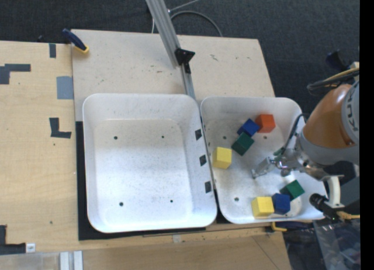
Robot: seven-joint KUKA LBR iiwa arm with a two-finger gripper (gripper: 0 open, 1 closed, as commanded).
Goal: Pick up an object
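Gripper (264,168) positioned low in right bin (234,207), finger state not determinable, no block seen held, green block (294,189) nearby, yellow block (222,158) apart

Seven blocks (222,158); two bins (140,102).

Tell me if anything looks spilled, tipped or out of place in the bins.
Nothing stands out. All seven blocks lie inside the right bin, in loose clusters near the orange block and the yellow block. The gripper hangs between the clusters.
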